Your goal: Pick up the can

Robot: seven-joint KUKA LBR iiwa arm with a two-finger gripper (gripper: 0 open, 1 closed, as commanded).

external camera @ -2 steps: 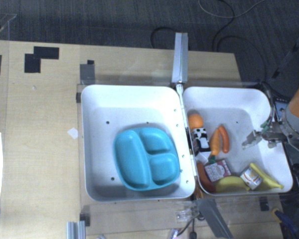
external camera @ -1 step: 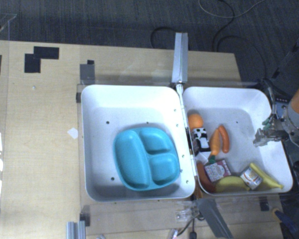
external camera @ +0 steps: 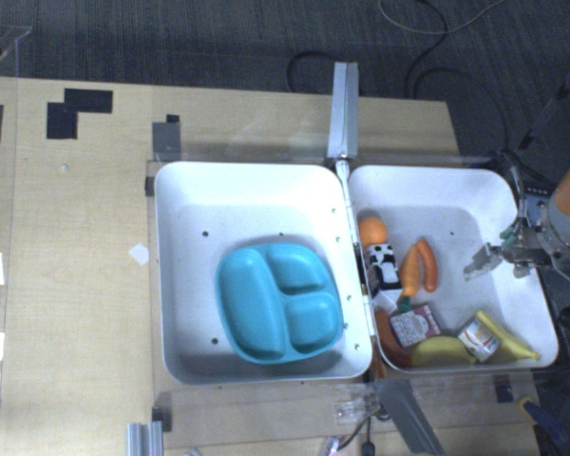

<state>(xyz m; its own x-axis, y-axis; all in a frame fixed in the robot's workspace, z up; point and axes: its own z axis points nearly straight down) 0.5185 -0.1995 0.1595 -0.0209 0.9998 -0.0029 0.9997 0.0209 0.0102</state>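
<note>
Camera view. Can (external camera: pixel 479 339) lying tilted at lower right of frame, in right bin (external camera: pixel 456 183), touching banana (external camera: pixel 456 350); not yet lifted. Grasp, lift both outstanding, by the look of it. Gripper (external camera: pixel 499 255) at right of frame, above and slightly right of can, well apart from it, over bare bin floor. Fingers look spread, nothing between them. Arm enters from right edge, wrist roughly level, pointing left. Blue tray (external camera: pixel 280 302) in left bin (external camera: pixel 247 188).
</note>
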